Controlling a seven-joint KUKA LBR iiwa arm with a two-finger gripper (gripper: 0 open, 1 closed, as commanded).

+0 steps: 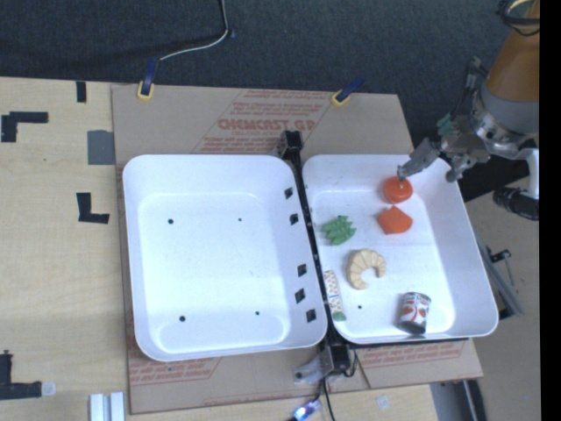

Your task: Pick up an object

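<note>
Pale wooden bench (53, 261) stretches under everything, with a brown cardboard sheet (254, 121) laid on it and two shallow white bins sitting side by side on that sheet. Black tape marks dot the bench at the left.

Nearest the camera, in the right bin (456, 261), a small can (414, 312) with a red and white label lies tilted near the front rim. Just beside the divider between the bins rests a small patterned packet (331, 291). A little further back sits a tan croissant-shaped piece (365, 267), curled and apart from the rest. Beyond it, close to the divider, is a green leafy piece (338, 229), and to its right an orange-red chunk (395, 221). Further still lies a round red piece (397, 189), a tomato by the look of it.

My gripper (405, 173) hangs at the top edge of that red piece, my arm reaching in from the right. One dark finger (419, 159) slants down toward it; whether my fingers are spread or closed I cannot tell, and nothing is visibly held between them.

Left bin (210, 261) sits alongside. At the far edge, yellow and blue clamps (146, 88) pin the cardboard, and a white cable (219, 24) trails over the dark cloth (351, 24) behind.
</note>
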